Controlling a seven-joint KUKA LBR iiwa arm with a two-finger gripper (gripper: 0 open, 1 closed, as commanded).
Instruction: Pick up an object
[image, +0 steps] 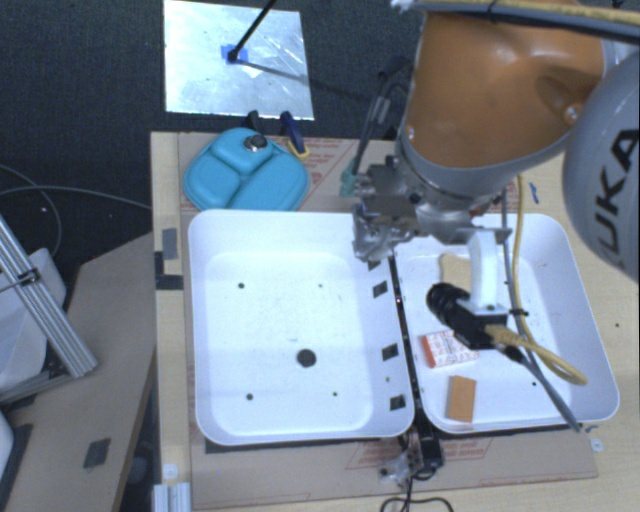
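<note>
Reaching in, the end effector (375, 238) hangs over the bins' divide (400, 330).

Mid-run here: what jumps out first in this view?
The arm's orange band looms at the top right, its gripper over the far end of the divide between the bins. The right bin holds a red-and-white box and a brown block; the left bin, a small dark disc. A blue container sits behind the left bin.
</note>
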